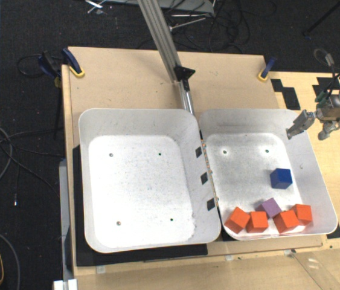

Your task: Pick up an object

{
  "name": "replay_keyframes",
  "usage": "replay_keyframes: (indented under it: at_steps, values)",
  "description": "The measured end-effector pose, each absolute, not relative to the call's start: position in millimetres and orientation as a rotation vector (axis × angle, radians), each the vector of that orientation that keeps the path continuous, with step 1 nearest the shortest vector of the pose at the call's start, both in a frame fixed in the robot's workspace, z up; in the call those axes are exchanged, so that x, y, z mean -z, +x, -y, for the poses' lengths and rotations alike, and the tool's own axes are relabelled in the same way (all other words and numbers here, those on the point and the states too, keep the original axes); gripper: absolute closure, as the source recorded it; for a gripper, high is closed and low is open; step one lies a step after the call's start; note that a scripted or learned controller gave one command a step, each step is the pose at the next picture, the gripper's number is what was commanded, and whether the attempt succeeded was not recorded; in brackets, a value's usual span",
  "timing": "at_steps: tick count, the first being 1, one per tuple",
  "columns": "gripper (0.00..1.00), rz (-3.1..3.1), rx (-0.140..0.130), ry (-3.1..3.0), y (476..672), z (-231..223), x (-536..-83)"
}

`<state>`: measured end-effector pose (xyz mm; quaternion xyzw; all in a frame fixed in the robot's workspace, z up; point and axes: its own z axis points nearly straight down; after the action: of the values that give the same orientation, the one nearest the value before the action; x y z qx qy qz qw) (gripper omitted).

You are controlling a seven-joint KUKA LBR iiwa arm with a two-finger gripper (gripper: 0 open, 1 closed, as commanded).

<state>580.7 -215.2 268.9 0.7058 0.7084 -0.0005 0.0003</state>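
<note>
The gripper [312,127] hung at the right bin's [314,162] upper right rim, its two fingers spread apart with nothing between them; the pick had not begun. The blue cube [281,178] lay alone nearer the gripper; four orange blocks [270,219] and a purple one [271,206] crowded the near wall, touching, as far as the slanted view let me judge. The left bin [97,132] sat beside it. Choosing, descending, closing and lifting were all left.

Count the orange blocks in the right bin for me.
4, all along the near edge of the right bin: one, the next, a third, and the last nearest the right corner.
</note>
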Motion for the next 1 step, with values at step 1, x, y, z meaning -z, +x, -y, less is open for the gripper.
replay_keyframes:
  at_steps: [1]
  values:
    - [0.00,-2.220,-0.001,2.222,537.6,224.0,-93.9]
